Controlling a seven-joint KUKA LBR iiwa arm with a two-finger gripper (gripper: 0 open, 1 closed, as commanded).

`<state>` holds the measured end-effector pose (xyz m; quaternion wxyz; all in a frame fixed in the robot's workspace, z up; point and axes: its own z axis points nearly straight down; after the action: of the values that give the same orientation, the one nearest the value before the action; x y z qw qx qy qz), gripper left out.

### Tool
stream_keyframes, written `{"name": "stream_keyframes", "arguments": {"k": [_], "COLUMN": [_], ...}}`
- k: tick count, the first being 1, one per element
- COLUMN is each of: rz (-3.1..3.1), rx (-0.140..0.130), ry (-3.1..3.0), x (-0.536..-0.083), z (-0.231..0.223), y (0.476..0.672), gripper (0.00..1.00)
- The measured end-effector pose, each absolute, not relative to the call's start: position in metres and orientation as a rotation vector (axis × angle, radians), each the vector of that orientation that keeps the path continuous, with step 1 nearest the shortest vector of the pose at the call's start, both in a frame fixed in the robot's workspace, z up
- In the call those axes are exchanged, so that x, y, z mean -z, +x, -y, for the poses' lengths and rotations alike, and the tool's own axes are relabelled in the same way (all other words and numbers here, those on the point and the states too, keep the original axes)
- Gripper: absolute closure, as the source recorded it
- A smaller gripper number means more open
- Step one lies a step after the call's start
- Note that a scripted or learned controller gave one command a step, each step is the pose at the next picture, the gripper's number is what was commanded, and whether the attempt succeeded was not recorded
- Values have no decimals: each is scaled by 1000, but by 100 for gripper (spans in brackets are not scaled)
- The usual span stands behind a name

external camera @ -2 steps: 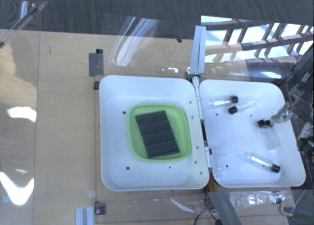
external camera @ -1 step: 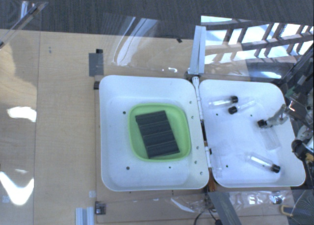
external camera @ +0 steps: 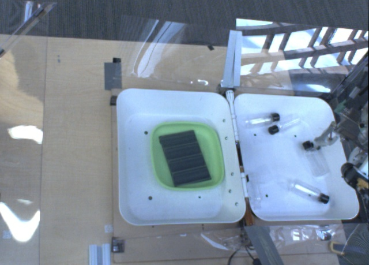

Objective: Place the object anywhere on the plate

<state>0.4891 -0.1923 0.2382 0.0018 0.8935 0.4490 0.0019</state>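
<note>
Plate (external camera: pixel 214 155), green, is seen in the left bin (external camera: pixel 132 200) with a dark ridged block (external camera: pixel 184 158) on it. Clear tubes (external camera: pixel 309 191) are scattered in the right bin (external camera: pixel 277 212); slipping or rolling is judged likely. Arm (external camera: pixel 351 131) sits at right; grip state cannot be told.

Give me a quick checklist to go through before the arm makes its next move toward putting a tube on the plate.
1. Plate in place: ok. The green plate sits in the left bin.
2. Room on the plate: not ok. A dark ridged block covers most of its middle, leaving just the rim area.
3. Tubes to pick: ok. Clear tubes with black caps lie in the right bin, two near the top, one near the bottom.
4. Tubes apart from each other: ok for the bottom one; the top two lie close together.
5. End effector state: cannot tell; it is at the right bin's right edge beside another capped tube.
</note>
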Motion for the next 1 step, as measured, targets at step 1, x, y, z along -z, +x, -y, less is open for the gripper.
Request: {"name": "stream_keyframes", "arguments": {"k": [1], "rz": [-1426], "rx": [-4], "ry": [2797], "x": [-226], "z": [197], "y": [488], "gripper": [0]}}
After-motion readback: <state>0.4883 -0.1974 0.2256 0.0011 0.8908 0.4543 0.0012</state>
